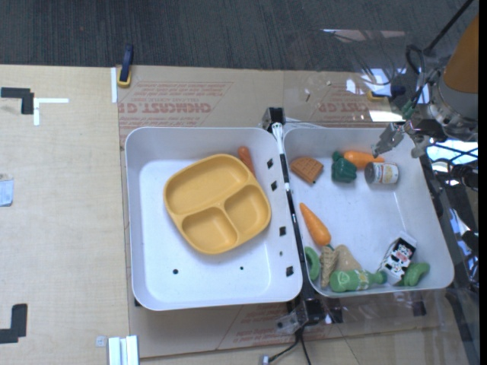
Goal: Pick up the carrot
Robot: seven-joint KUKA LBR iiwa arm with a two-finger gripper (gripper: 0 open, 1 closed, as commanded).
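My tool (388,139), fingers apparently parted and holding nothing, hovers at the right bin's far edge, while the orange tapered plastic carrot (315,225) lies loose mid-bin near the divider; I judge it light, rigid, slick, best pinched across its thicker middle.

A pale wooden bench (53,226) under cardboard sheeting (198,101) meets dark grey carpet (228,17) beyond.

grey metal arm (437,112) with an orange band, black cables looping beside it.
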